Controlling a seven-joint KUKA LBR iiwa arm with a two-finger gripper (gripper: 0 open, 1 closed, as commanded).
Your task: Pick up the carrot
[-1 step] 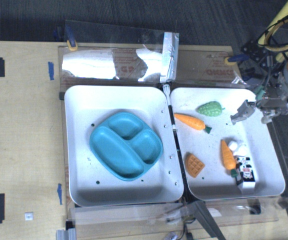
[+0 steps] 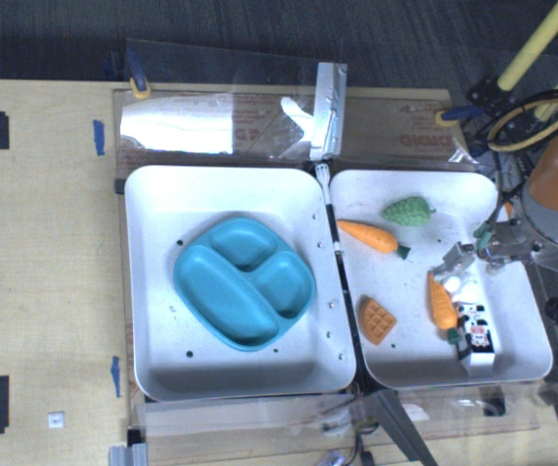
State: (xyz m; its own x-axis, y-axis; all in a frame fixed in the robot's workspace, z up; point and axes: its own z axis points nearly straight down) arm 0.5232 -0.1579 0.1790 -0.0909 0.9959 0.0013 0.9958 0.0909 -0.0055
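1. So there are actually two carrot-looking things in the right bin. One carrot lies near the bin's left wall, toward the back, pointing its green stub at the middle. The second carrot lies nearer the right wall, roughly midway front to back. Both look like smooth moulded plastic, tapered orange cones.

2. The gripper sits just above the second carrot's top end, near the right wall. Honestly I can't tell if the jaws are open or closed, too small and cluttered there. Nothing is visibly held.

3. What could go wrong, my guess: the slick tapered shape could squirt out of a pinch, especially if it's caught near the thin end.

4. Also the second carrot has a small white box with black print right at its lower end, toward the front right corner. A sloppy descent could nudge or grab that instead.

5. Other stuff: a bumpy green leafy-looking toy near the back edge, and a waffle-textured orange piece near the left wall toward the front. Same colour as the carrots, so easy to confuse.

6. The left bin carries a glossy blue divided plate, well apart from all this.
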